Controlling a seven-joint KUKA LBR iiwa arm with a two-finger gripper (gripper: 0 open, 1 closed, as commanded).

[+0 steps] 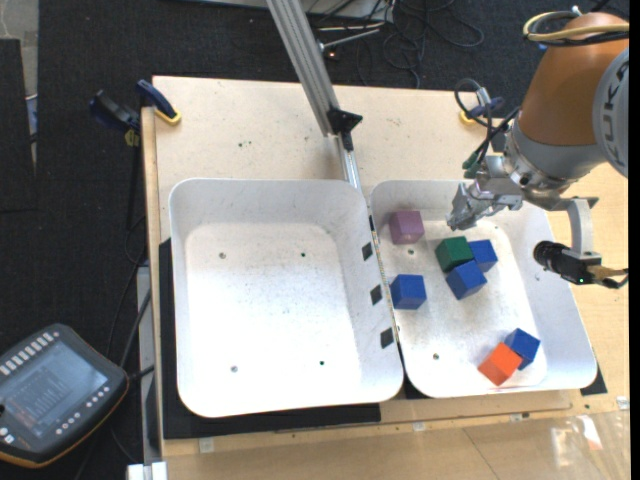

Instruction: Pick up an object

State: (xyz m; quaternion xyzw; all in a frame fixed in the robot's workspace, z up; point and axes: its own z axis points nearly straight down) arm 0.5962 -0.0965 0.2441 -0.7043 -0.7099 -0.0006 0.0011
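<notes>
Green plastic cube (454, 251) sits in your right white bin (560, 318), touching two blue cubes; your jaws hang just above it, whether clenched you cannot tell.

You have two shallow white bins side by side on the pale surface (260, 118): the left bin (200, 203) and the right bin (570, 363), their inner rims touching along the middle. A slanted aluminium bar (300, 48) comes down from the surface's far edge to a black bracket (344, 123) just beyond where the bins meet. Blue-and-yellow clamps grip the far left corner (150, 98) and the far right corner (478, 103). Off the surface's near left corner lies a grey teach pendant (50, 393) on the dark floor (80, 28). Cables (420, 28) trail beyond the far edge.
</notes>
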